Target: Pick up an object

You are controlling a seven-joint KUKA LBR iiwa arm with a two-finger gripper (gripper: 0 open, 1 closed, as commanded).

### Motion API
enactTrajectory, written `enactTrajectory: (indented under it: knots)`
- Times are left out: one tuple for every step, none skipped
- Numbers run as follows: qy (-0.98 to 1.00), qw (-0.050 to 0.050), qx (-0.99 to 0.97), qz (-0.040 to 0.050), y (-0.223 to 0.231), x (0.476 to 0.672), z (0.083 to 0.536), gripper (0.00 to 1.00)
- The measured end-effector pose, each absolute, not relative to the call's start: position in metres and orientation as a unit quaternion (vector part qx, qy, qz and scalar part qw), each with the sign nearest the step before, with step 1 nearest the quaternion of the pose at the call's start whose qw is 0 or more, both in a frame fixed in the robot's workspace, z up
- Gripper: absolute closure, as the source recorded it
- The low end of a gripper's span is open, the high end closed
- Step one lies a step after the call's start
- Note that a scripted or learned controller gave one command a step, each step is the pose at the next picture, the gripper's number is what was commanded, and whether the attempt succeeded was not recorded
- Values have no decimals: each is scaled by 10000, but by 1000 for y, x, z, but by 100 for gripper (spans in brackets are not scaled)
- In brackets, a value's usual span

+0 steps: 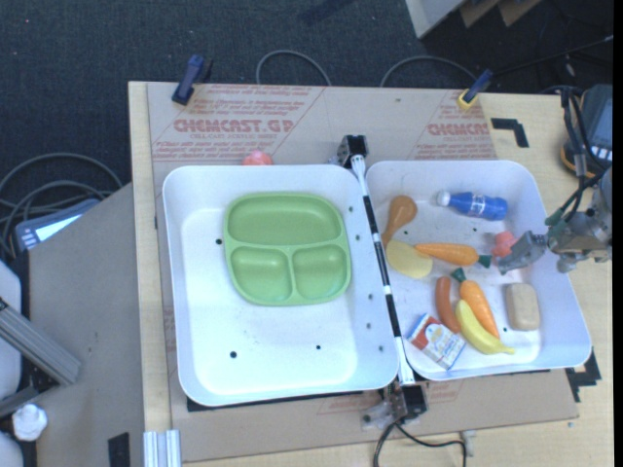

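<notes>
Gripper (524, 251) is seen low over the right bin (545, 348) near its right wall, its grasp state indeterminable, with the tan block (523, 307) lying just below it and the red piece (502, 243) touching its left side.

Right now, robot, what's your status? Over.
Gripper low over right bin, nothing seen held. Red toy at its tip, bread just below. Bottle, carrots and banana crowd close.
</notes>
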State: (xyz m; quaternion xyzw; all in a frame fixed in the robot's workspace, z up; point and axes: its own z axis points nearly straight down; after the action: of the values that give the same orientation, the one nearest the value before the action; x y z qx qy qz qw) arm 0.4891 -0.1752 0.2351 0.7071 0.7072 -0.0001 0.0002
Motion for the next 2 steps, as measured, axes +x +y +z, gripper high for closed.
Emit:
enactTrajectory:
  knots:
    - [7073, -9, 7069, -4, -121, 479, 133, 0]
    - [7075, 4, 7067, 2, -95, 543, 84, 0]
